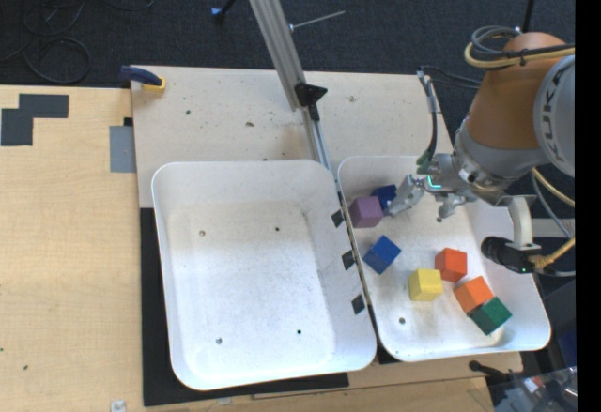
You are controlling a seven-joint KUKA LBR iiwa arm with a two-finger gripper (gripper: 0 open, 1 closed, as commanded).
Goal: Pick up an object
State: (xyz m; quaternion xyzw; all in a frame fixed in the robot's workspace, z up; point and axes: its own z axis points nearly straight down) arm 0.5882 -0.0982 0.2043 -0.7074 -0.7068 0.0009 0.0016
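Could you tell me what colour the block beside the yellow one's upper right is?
Red-orange block, seen clearly in the camera view.

Overhead view. Two white bins: left bin (pixel 188 213), and right bin (pixel 526 330) holding a purple block (pixel 366 210), two blue blocks (pixel 382 253) (pixel 384 194), a yellow block (pixel 424 284), two orange blocks (pixel 452 263) (pixel 473 292) and a green block (pixel 491 314). The gripper (pixel 424 197) hangs at centre right, beside the upper blue block.

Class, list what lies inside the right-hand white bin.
Right bin: purple cube, two blue cubes, yellow, red, orange, green. The gripper covers part of the floor.
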